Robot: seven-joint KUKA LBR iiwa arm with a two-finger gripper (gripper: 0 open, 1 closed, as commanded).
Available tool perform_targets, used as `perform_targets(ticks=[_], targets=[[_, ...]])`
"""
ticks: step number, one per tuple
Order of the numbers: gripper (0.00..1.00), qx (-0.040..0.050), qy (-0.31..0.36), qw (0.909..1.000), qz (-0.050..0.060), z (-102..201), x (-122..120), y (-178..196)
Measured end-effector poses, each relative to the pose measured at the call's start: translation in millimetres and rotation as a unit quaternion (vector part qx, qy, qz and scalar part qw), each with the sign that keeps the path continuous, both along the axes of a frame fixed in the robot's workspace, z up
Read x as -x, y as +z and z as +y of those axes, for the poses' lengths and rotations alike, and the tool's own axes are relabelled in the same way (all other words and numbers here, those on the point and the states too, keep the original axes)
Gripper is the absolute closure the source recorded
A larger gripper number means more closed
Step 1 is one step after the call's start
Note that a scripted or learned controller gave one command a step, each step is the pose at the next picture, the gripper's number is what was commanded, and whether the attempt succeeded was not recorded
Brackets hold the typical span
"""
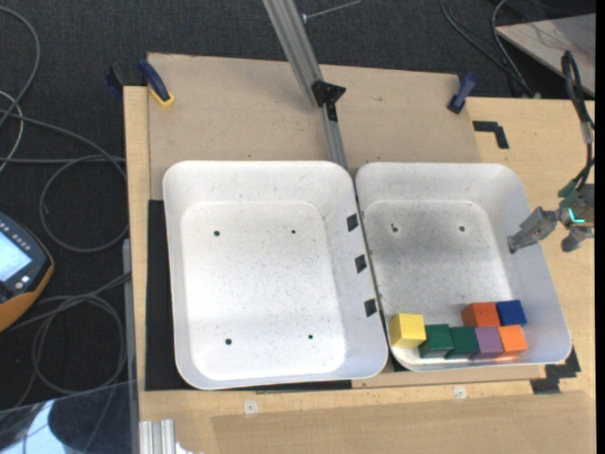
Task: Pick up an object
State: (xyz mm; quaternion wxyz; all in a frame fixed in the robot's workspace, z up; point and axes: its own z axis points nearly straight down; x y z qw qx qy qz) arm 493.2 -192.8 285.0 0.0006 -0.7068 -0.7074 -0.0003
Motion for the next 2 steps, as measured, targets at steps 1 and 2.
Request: perform_targets(ticks=[1,2], targets=[[0.00,-0.0008,-0.001,1.0000,0.003,2,10,-56],[0.00,-0.0011,0.000,1.0000,0.003,9,8,-101]])
